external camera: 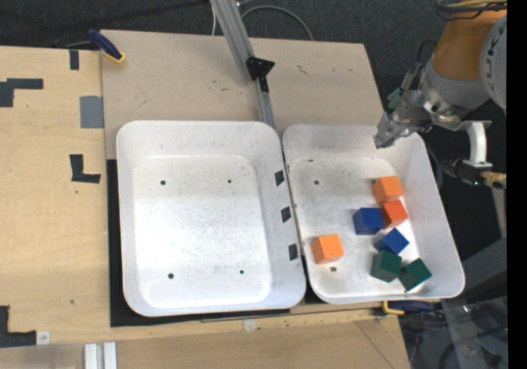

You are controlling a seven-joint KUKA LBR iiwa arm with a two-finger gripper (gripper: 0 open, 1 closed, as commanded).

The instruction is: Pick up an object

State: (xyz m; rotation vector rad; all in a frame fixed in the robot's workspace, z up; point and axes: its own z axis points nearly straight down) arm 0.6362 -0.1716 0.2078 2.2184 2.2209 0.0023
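Observation:
The right bin (346, 149) holds several blocks. An orange block (327, 248) lies alone near its front left. Two more orange blocks (387, 188) (395, 211) sit by the right wall, with two blue blocks (368, 221) (396, 240) and two dark green blocks (385, 265) (415, 273) below them. My gripper (387, 135) hangs over the bin's far right corner, well above and behind the blocks, with nothing seen between its fingers.
The left bin (198, 219) sits beside the right one. A slanted metal pole (235, 21) rises behind the bins and ends at a black clamp (260, 68). A blue and yellow clamp (107, 44) lies at the bench's far left.

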